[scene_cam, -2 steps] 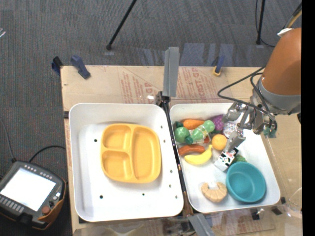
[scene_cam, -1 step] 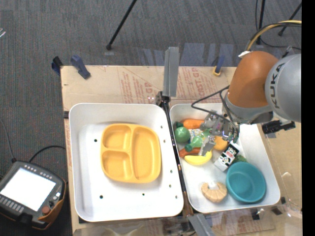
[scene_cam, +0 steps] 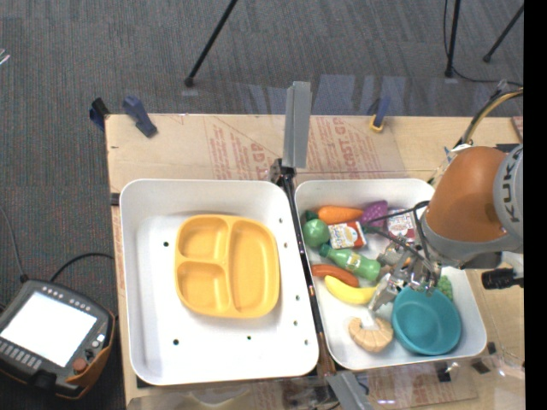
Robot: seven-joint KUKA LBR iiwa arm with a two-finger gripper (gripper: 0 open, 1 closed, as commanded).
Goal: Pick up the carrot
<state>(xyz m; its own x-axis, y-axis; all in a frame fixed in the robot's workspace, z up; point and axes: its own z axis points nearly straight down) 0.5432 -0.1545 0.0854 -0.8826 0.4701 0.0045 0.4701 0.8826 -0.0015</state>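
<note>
On the table (scene_cam: 214,148), the carrot (scene_cam: 340,214) lies in the right bin (scene_cam: 359,184), long axis running three to nine o'clock. It sits well apart at eleven o'clock from the fingers (scene_cam: 386,293); I cannot tell their state.

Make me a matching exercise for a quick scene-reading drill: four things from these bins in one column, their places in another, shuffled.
Things:
1. yellow divided plate
2. carrot
3. teal bowl
4. banana

Places:
A. far end of the right bin, beside the purple grapes
B. near right corner of the right bin
C. middle of the left bin
D. right bin, just nearer than the green bottle

Pairs: 1-C, 2-A, 3-B, 4-D
</note>
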